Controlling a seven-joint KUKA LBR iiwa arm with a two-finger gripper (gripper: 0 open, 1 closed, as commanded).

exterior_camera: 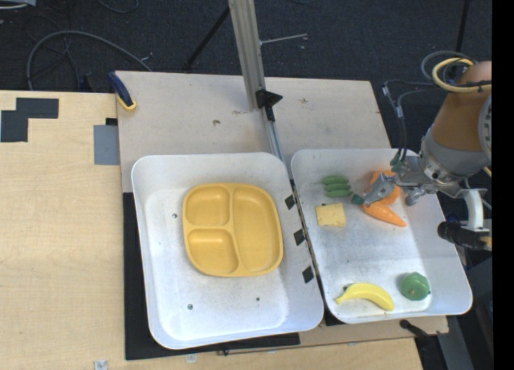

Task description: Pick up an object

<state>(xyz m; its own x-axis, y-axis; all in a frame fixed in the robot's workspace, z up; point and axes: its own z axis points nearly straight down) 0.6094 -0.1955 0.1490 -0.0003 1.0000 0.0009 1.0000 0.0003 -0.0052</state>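
While the left shallow white plastic bin (161,304) carries a yellow three-compartment plastic plate (233,229) near its centre, the right shallow white plastic bin (438,296) carries all the small items. Plate lies flat, one long compartment on its right side, two smaller ones on its left. A grey aluminium post (246,43) stands at 12 o'clock from the plate, past the bins' far edge.

In the right bin, left to right: pale yellow cheese-like block (331,216), left-centre; green ridged pickle-like piece (336,186) at 12 o'clock from the block, just beside it; yellow toy banana (365,295) at 6 o'clock from the block, near the bin's front wall; orange toy carrot (385,214) at 3 o'clock from the block; a second orange piece (385,185) at 12 o'clock from the carrot, partly hidden by the gripper; green round toy fruit (414,286) at 3 o'clock from the banana, near it.

Gripper (377,194), metal grey, reaches in from the right, its tip low over the bin between the two orange pieces. Carrot sits at 5 o'clock from the tip, just beside it; contact unclear. Cannot tell if the fingers are spread or clenched, nor if anything is grasped. Grey arm with orange band (459,124) at 2 o'clock from the gripper.
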